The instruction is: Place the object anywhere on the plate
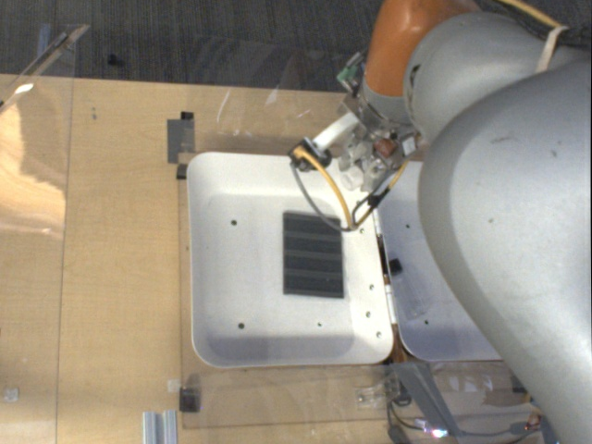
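Two shallow white bins sat side by side on the wooden counter (102, 248). The left bin (231, 313) held one dark ribbed rectangular slab (314, 254), lying flat near its middle, slightly toward the right wall. Whether that slab was the plate or the object could not be told; nothing else lay in that bin. Further right, the end effector (370, 160) hung over the upper right corner of the left bin, near the seam between the bins, with a yellow-and-black cable (324, 181) looping down beside it. Its opening was hidden among the wrist hardware and could not be judged, and nothing was visibly gripped. The right bin (416, 313) lay mostly under the grey arm (499, 211), so its contents were largely covered. As a judgement, the main risk was a failed or empty pick: the slab lay low and flat, offering little edge, and the dangling cable could snag on the bin wall during descent.
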{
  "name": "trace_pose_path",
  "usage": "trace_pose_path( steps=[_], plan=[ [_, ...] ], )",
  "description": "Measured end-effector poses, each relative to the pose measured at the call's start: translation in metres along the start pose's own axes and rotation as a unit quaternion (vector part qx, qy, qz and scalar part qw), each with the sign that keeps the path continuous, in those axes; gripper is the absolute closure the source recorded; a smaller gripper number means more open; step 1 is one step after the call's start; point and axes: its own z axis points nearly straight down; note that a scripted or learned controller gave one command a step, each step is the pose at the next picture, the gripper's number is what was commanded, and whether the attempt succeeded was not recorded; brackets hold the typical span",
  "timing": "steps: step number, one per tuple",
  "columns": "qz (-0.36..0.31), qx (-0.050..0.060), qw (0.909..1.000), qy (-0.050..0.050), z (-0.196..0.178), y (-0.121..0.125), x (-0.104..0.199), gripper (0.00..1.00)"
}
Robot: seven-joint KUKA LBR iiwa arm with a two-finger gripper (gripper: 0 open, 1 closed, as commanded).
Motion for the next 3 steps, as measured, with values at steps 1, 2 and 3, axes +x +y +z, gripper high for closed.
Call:
trace_pose_path(
  steps=[1, 2, 3],
  plan=[
    [-0.151, 0.001, 0.9886, 0.0, 0.035, -0.053, 0.012, 1.0],
    [-0.412, 0.001, 0.9113, 0.001, 0.116, -0.149, 0.05, 1.0],
    [-0.505, 0.008, 0.8631, 0.002, 0.113, -0.078, 0.052, 1.0]
  ],
)
